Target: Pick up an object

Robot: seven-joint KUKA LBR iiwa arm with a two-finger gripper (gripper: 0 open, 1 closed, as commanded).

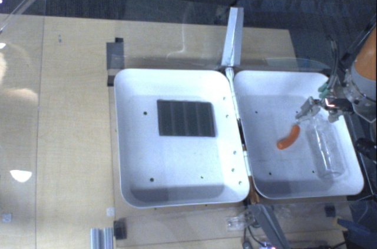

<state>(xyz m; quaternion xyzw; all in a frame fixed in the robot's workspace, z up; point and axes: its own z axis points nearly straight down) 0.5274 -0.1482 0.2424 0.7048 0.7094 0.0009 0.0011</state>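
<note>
While no readable labels show, the end effector (323,105) nears a bottle (327,148), finger state unclear.

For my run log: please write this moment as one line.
arm: over right bin | gripper: near clear bottle | orange sausage: lying free | nothing held

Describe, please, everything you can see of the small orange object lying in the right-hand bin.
The orange object is small, elongated and slightly curved, rather like a little sausage, with a smooth surface that looks like plastic or rubber. It lies flat on the floor of the right bin, near the middle, slanting from lower left to upper right. Its upper end is close to the gripper; whether they touch is unclear. A clear plastic bottle lies just to its right, apart from it.
</note>
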